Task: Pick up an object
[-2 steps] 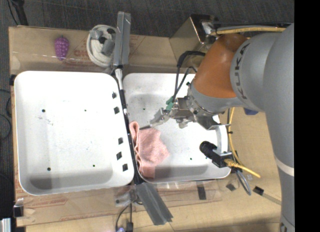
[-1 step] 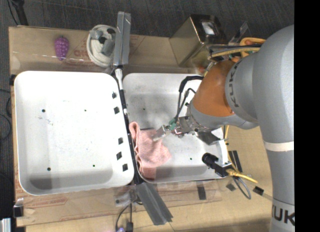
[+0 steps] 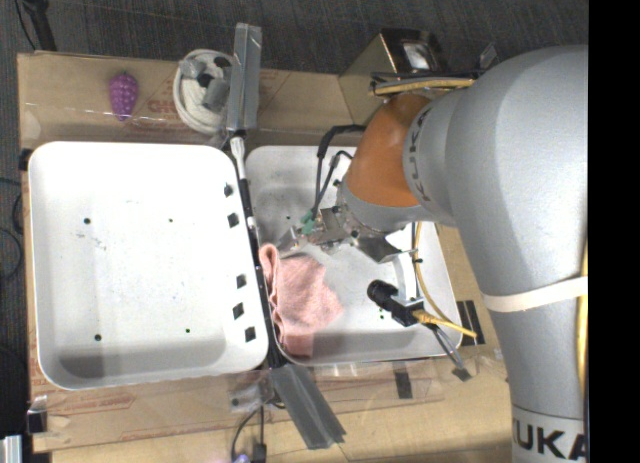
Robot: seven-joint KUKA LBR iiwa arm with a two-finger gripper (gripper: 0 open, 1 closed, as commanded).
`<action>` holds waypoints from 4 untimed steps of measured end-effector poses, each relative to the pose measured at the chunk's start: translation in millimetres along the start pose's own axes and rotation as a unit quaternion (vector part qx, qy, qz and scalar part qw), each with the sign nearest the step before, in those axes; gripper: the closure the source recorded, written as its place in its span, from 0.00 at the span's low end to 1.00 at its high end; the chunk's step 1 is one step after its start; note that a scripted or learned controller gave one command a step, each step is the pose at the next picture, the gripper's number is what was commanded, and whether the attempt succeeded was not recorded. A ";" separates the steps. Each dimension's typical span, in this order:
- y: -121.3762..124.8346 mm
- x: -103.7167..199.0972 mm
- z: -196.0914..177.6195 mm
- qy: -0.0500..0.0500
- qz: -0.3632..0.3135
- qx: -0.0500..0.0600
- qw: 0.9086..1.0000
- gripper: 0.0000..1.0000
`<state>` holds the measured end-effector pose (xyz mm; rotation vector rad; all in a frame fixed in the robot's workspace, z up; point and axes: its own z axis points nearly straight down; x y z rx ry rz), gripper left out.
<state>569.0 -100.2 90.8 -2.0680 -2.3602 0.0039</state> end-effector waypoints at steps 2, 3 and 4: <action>33.4 -23.0 -0.3 0.000 -0.052 0.000 0.999 0.00; -39.7 -14.6 -0.1 0.000 -0.059 0.000 0.998 0.00; 25.6 -19.6 -4.6 0.000 -0.050 0.000 0.999 0.00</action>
